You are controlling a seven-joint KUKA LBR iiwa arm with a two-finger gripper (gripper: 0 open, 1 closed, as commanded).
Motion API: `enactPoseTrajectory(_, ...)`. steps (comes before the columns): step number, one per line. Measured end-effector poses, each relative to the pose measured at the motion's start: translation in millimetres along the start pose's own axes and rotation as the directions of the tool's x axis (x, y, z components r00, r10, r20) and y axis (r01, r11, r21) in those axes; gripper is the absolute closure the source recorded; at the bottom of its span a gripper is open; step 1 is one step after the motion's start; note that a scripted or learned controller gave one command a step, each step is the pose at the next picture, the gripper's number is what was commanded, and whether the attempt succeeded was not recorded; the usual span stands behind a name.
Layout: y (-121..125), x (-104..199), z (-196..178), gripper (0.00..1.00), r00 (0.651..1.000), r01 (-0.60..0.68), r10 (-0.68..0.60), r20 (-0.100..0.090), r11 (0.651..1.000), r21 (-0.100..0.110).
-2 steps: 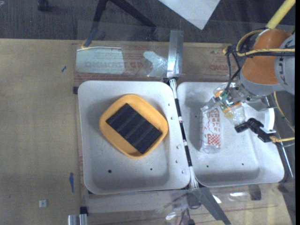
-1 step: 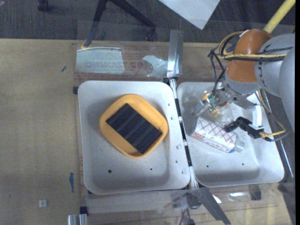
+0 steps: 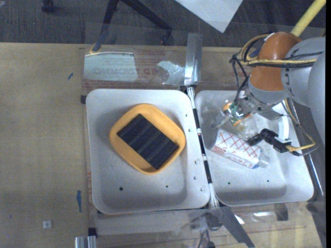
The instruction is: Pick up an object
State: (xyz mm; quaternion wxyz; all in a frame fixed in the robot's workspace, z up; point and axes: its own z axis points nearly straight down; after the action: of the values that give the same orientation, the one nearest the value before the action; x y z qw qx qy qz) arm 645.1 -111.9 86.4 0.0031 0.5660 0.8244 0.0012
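The red-checked white packet (image 3: 237, 148) is lying flat in the right bin (image 3: 269, 190), not yet lifted. The gripper (image 3: 235, 112) is hovering just beyond its far edge; whether it is gripping anything, I cannot tell. The orange solar lamp (image 3: 147, 138) is sitting in the left bin (image 3: 103, 190).

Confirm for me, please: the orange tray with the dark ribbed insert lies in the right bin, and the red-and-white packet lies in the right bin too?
Not quite: the camera view shows the orange tray in the left bin. The red-and-white packet does lie in the right bin.
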Motion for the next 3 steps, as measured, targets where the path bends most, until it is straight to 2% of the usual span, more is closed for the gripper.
enactPoseTrajectory(1, 0.0, 0.0, -0.1, 0.00, 1.000, 0.000, 0.000, 0.000, 1.000, 0.000)
enactPoseTrajectory(2, 0.8, -1.0, -10.5, 1.00, 1.000, -0.001, 0.001, 0.003, 1.000, -0.004)
enactPoseTrajectory(3, 21.3, 21.2, -99.1, 1.00, 0.916, 0.402, -0.402, -0.001, 0.916, 0.000)
